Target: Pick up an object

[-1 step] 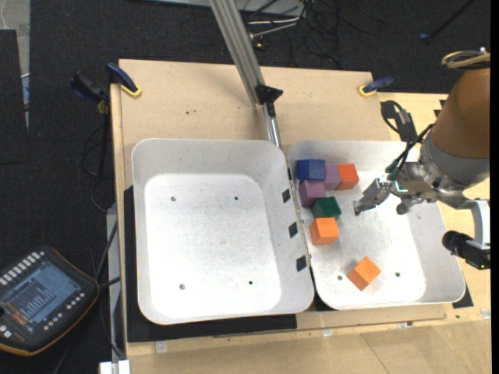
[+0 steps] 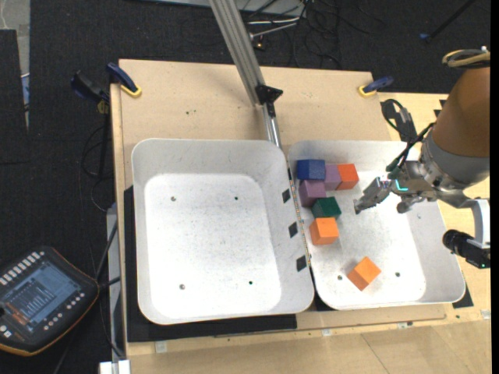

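On the pale wooden table (image 2: 203, 92) two white bins sit side by side, and we see the gripper (image 2: 371, 197) hanging over the right bin (image 2: 437, 287); nothing lies between its fingers, though we cannot tell how far apart they stand. Just to its left the blue cube (image 2: 310, 168), purple cube (image 2: 313, 188), green cube (image 2: 326, 206) and two orange cubes (image 2: 346, 175) (image 2: 325, 230) crowd together, a third orange cube (image 2: 363, 273) lying apart below it; we judge a descent into the cluster could nudge neighbours or close on an edge and slip.

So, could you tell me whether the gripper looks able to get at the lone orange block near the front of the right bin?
Probably yes. The orange block lies apart from the cluster of blocks, with bare bin floor all round it, and the gripper hangs over the same right bin with nothing between them.
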Robot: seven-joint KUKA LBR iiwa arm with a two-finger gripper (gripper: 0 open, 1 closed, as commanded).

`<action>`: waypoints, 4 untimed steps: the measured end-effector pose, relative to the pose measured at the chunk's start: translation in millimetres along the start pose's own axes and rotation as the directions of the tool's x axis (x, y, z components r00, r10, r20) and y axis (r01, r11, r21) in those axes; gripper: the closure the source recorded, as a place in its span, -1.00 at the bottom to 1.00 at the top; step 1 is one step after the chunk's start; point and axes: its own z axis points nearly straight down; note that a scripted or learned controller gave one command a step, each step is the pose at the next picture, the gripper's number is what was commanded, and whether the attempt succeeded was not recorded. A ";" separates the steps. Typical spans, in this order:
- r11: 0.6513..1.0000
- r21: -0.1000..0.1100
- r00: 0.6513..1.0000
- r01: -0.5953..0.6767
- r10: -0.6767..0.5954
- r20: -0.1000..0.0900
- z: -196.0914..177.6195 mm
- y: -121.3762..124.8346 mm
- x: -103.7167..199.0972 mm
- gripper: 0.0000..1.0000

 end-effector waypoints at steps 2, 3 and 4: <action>1.000 0.001 1.000 -0.002 0.002 -0.003 114.3 -2.4 1.9 -1.00; 1.000 -0.018 1.000 0.002 -0.002 0.001 122.1 3.5 1.8 -1.00; 1.000 -0.024 1.000 0.000 0.000 0.002 111.5 5.5 1.3 1.00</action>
